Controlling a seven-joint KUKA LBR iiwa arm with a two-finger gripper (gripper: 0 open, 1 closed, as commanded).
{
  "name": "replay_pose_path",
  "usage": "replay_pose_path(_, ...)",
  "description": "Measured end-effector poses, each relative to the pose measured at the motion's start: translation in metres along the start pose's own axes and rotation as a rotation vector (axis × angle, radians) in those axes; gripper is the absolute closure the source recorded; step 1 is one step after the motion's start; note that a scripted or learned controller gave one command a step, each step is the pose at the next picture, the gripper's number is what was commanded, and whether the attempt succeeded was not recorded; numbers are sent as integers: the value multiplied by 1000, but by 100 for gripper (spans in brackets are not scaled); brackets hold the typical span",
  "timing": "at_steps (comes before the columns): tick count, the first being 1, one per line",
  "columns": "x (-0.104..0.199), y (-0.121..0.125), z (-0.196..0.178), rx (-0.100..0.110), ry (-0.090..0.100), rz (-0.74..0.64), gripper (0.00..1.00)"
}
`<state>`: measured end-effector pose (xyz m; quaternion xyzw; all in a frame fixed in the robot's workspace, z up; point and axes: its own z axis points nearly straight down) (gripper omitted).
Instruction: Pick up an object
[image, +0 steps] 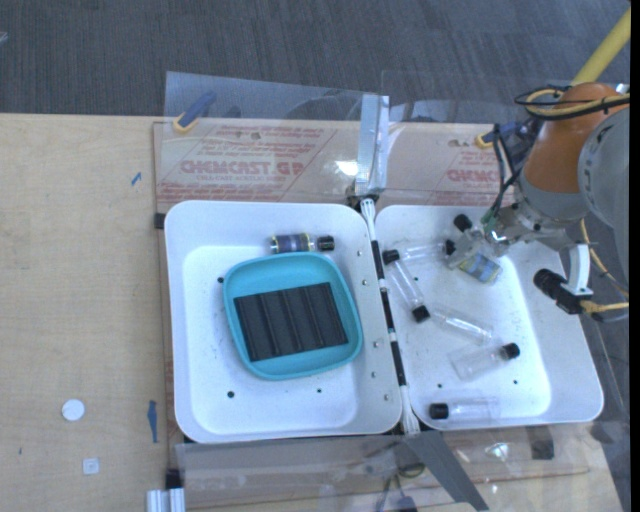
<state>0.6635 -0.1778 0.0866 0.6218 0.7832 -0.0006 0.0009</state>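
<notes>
My gripper (478, 256) hangs low over the back of the right bin (570, 395), at the end of the grey arm with its orange band (565, 140). Right at its tip lies a small bluish object (485, 268). Several clear tubes with black caps are scattered in this bin: one (405, 285) near the left wall, one (455, 322) in the middle, one (482, 358) below it, and one (462, 409) at the front. The left bin (190, 330) holds a teal tray (290, 315) with a dark ridged insert and a small dark cylinder (298, 243) behind it.
A metal divider (385, 310) joins the two bins. Clear plastic sheets with red lettering (250, 165) stand behind them. A black connector and cables (558, 288) hang by the arm over the right bin's right side. Bare wooden benchtop (80, 300) stretches to the left.
</notes>
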Motion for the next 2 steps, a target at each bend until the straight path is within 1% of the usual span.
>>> replay_pose_path(1,2,-4,-6,18,8,-1,100)
replay_pose_path(2,58,18,-105,-5,-1,0,100)
